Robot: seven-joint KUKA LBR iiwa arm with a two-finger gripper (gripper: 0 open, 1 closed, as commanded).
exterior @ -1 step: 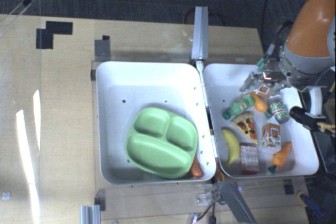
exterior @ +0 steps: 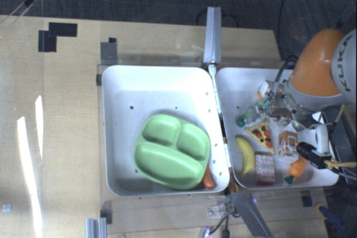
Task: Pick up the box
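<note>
A small pink and red box (exterior: 264, 168) lies flat in the right bin (exterior: 234, 82), near its front wall and just right of a banana (exterior: 245, 154). A white and orange carton (exterior: 287, 145) lies a little further right. My gripper (exterior: 272, 103) hangs over the back half of the right bin, above and behind both, with the orange band (exterior: 317, 68) of the arm to its right. The gripper's metal parts and cables blur together there. Nothing shows in its grasp.
Also in the right bin are a toy pizza slice (exterior: 261, 134), a green bottle (exterior: 246, 117) and a carrot (exterior: 298, 168). The left bin (exterior: 120, 92) holds a green divided plate (exterior: 172, 150), with an orange item (exterior: 208, 180) at its front right corner.
</note>
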